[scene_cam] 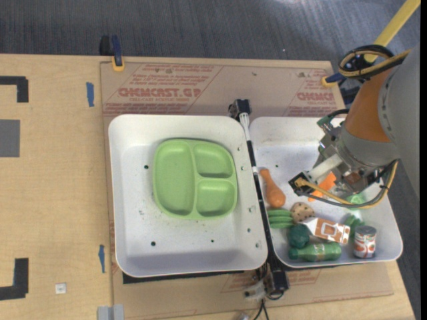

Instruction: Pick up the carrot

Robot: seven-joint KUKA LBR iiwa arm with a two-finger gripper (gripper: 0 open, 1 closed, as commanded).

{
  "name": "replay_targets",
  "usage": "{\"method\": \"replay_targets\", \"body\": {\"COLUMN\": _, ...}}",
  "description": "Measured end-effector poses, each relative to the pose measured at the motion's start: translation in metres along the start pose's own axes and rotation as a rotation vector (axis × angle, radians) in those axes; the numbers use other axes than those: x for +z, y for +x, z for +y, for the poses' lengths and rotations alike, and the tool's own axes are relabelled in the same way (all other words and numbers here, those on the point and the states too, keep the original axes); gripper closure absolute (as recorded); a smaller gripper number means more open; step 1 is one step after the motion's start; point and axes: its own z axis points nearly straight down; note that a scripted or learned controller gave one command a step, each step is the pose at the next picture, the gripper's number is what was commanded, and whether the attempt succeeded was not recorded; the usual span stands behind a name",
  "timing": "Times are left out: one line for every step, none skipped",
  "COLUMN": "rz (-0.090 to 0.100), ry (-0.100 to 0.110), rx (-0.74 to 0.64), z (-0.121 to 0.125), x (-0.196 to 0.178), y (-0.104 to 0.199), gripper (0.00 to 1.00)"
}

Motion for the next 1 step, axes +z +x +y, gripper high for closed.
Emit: {"method": "replay_targets", "body": {"rz": -0.002, "ry": 0.002, "rx": -0.155, "z": 0.0404, "x": 0.0660, "y": -0.0346, "gripper": 1.00}}
